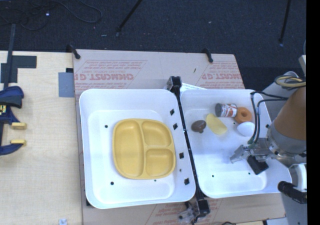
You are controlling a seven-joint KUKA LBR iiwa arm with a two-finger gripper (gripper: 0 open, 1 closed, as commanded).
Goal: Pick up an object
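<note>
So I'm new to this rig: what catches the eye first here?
The yellow divided plate fills the middle of the left bin. In the right bin, a small cluster sits near the far side: a brown lump, a pale yellow piece, a small can, an orange ring and a white egg-like object. The end effector hangs at that bin's right.

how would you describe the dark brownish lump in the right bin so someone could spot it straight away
Find the right-hand shallow white bin, the one the grey arm's gripper is over. Near that bin's left wall, beside the black divider, lies a small rounded dark brown lump, just left of a pale yellow piece. It is the darkest thing there; its neighbours are yellow, orange and white.
</note>
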